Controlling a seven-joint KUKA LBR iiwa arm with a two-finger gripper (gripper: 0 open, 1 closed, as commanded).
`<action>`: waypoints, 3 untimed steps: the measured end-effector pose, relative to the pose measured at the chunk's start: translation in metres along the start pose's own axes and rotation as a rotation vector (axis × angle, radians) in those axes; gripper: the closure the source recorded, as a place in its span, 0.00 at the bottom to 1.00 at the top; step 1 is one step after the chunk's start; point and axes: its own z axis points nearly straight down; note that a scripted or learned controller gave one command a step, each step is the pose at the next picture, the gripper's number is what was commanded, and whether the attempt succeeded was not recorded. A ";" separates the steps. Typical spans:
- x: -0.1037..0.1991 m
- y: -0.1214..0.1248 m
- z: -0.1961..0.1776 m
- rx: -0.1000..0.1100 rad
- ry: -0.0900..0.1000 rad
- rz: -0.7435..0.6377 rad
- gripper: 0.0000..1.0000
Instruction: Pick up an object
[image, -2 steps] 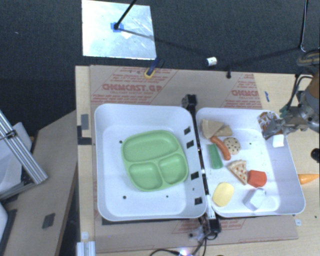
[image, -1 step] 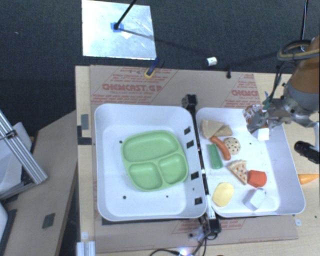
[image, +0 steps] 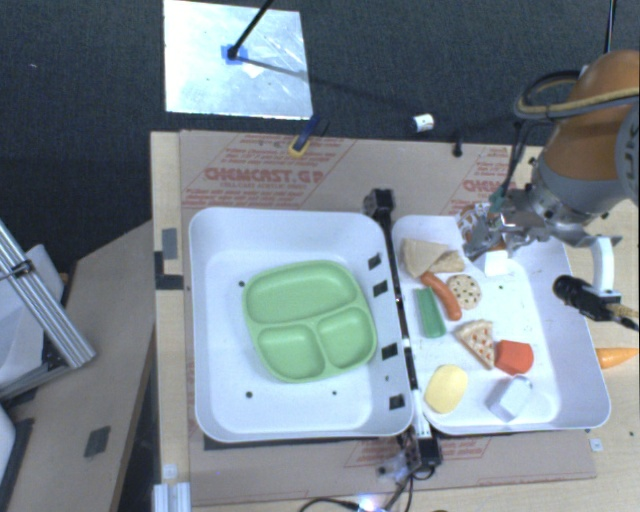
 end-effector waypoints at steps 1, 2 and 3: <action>0.059 0.011 -0.003 0.000 0.001 -0.001 1.00; 0.108 0.037 0.007 -0.001 0.000 0.000 1.00; 0.169 0.045 0.021 0.001 0.001 0.000 1.00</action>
